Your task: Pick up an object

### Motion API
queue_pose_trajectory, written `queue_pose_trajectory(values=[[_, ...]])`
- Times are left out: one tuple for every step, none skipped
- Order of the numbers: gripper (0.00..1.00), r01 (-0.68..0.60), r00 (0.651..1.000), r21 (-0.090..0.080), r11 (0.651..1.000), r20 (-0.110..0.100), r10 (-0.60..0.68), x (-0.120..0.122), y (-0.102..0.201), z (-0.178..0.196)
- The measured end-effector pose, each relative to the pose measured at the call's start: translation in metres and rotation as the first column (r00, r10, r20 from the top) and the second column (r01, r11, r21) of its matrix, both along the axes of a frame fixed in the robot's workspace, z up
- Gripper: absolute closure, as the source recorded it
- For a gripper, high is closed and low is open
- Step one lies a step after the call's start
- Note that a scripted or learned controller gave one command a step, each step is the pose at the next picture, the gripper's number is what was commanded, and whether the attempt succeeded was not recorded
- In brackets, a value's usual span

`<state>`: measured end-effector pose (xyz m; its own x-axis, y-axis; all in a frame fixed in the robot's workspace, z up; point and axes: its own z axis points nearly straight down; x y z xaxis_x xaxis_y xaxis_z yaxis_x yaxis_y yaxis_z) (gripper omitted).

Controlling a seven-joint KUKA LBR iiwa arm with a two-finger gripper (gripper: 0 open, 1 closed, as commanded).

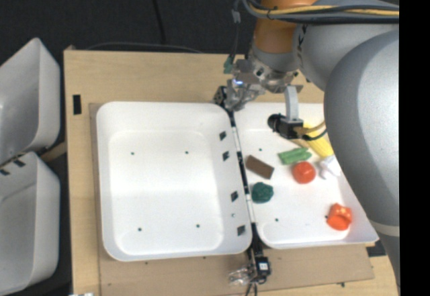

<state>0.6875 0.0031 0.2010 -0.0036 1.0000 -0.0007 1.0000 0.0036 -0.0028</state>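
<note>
Reaching in from the right of the frame, the grey arm with its orange band hangs over the far edge of the bins. Gripper point(232, 96) sits at upper centre, above the seam between the two shallow white bins; its state cannot be told from here. Right bin point(295, 231) holds a brown rectangular block point(259, 166), dark green lump point(261, 192), light green flat piece point(293, 155), red round object point(304, 172), orange object point(339, 217), yellow object point(320, 144). Left bin point(161, 180) rests beside it on the wooden desk point(80, 80).
</note>
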Motion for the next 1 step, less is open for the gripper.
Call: queue_pose_trajectory(values=[[1.0, 0.005, 1.0, 0.0, 1.0, 0.005, -0.005, 0.0022, -0.0089, 0.0009]])
